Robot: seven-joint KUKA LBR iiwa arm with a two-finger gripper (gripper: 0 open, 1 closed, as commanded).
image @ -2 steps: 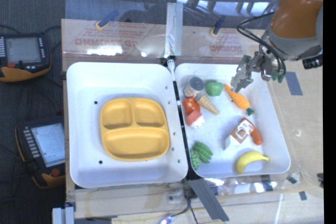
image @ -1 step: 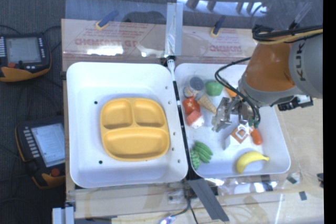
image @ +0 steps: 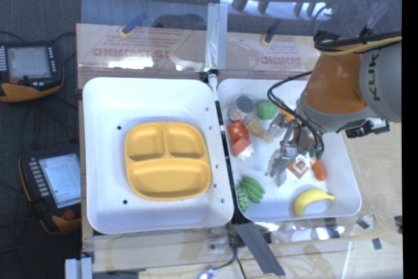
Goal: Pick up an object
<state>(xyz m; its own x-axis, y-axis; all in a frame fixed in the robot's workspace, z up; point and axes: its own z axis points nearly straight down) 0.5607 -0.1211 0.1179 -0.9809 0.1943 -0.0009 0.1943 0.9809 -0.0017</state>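
My gripper [image: 275, 174] is low in the right bin [image: 343, 160], below the arm's orange band. It stands open, its grey fingers [image: 270, 170] over bare bin floor with nothing between them. A small white and orange box [image: 300, 166] lies just to its right, with an orange carrot [image: 319, 170] beyond that. A yellow banana [image: 311, 199] lies toward the front right corner. Green pea pods [image: 251, 190] lie at the front left. A red and white item [image: 240, 139], a green ball [image: 266, 110] and a grey round lid [image: 244, 103] sit at the back left.
The left bin [image: 104, 140] holds a yellow divided plate [image: 168, 159]. A black cable [image: 281, 85] loops from the arm over the right bin's back. Two handheld controllers [image: 29, 68] [image: 49, 186] lie on the floor at the left.
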